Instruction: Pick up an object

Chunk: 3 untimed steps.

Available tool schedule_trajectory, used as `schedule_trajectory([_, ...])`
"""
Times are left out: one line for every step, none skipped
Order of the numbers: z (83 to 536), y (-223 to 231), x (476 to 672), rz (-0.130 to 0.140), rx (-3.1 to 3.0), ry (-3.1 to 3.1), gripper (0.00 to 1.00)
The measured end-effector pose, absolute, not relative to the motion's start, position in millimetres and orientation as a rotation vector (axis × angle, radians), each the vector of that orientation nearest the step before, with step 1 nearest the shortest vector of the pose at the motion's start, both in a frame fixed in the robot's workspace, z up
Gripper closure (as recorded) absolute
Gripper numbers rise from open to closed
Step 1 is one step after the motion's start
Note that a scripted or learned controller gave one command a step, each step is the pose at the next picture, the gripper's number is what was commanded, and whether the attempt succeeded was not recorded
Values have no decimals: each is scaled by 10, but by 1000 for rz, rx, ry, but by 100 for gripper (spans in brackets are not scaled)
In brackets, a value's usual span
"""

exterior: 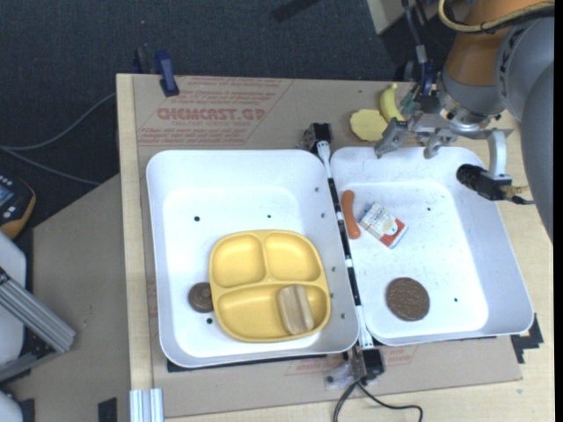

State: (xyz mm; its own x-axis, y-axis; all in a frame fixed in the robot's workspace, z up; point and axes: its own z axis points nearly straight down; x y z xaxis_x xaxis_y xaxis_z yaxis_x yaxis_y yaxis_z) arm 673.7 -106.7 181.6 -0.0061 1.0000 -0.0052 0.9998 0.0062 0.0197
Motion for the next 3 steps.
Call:
schedule_trajectory([872, -984, 6049, 0, 2229, 2221, 0])
schedule_trajectory([1004, -991, 6077, 2, 2218, 2221, 100])
schedule_trajectory([1002, -991, 6076, 1, 2218, 2221, 0])
